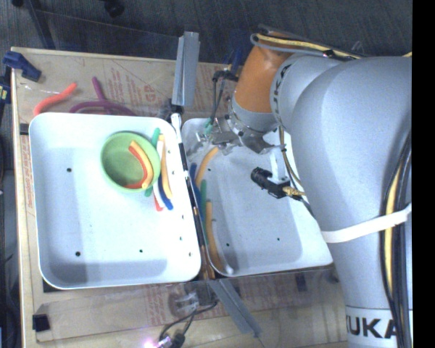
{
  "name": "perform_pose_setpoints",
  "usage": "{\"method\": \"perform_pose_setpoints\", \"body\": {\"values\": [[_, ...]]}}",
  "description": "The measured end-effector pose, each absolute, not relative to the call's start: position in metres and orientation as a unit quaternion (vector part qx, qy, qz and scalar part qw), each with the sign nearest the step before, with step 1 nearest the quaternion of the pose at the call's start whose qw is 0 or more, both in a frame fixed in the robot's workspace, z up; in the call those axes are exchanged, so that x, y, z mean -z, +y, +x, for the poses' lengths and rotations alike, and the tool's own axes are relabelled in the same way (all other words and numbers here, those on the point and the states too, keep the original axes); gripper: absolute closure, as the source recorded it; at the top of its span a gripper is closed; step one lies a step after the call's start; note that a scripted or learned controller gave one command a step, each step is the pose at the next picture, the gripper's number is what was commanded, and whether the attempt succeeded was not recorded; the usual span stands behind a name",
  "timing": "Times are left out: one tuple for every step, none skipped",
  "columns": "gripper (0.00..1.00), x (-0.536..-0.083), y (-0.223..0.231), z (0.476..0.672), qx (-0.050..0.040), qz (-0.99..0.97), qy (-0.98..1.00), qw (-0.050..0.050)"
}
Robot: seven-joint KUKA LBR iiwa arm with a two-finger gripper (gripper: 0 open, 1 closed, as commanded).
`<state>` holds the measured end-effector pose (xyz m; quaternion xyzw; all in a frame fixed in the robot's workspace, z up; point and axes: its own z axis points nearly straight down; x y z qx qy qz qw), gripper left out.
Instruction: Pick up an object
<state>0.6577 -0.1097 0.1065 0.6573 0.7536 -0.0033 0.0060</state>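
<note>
Bench [123,304] front edge at 6 o'clock: loose cable bundle [180,303] on the plywood, just below the gap between the bins.

Left bin [94,238]: near half is bare. Green bowl [122,162] sits toward 1 o'clock in the bin, upright. A yellow curved strip [142,155] and an orange-red strip [139,184] lie across the bowl's 3 o'clock rim. Just beside the bowl at 3 o'clock is a yellow stick [165,177], with short red and blue bits at its lower end, all near the bin's right wall.

Right bin [264,234]: the floor is mostly bare. A long orange stick [210,227] runs along the 9 o'clock wall, near end toward 6, far end curving up toward 11. A blue stick [194,174] and a green stick [202,191] lie beside it, against the same wall. These are the pickable items closest to the tool.

Gripper [219,135] is at the 11 o'clock corner of the right bin, low over the far end of the orange stick. Can't tell whether they touch. Can't tell how wide the gripper is open or whether it has hold of anything, since the view is cluttered there.

Arm [348,158] is grey and covers the 3 o'clock side of the right bin. Orange band [255,78] is at 12 o'clock above the gripper.

Far bench strip: orange-handled tool [55,98] and a magenta loop [94,106] at 11 o'clock beyond the left bin. A grey metal bar [186,67] stands at 12 between the bins.
</note>
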Motion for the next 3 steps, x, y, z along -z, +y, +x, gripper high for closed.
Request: {"method": "perform_pose_setpoints", "body": {"values": [[1.0, -0.117, -0.108, 0.658, 0.0024, 0.655, 0.755, 0.005], [0.0, -0.117, -0.108, 0.658, 0.0024, 0.655, 0.755, 0.005], [0.0, -0.097, -0.111, 0.658, 0.0034, 0.655, 0.756, 0.008]]}}
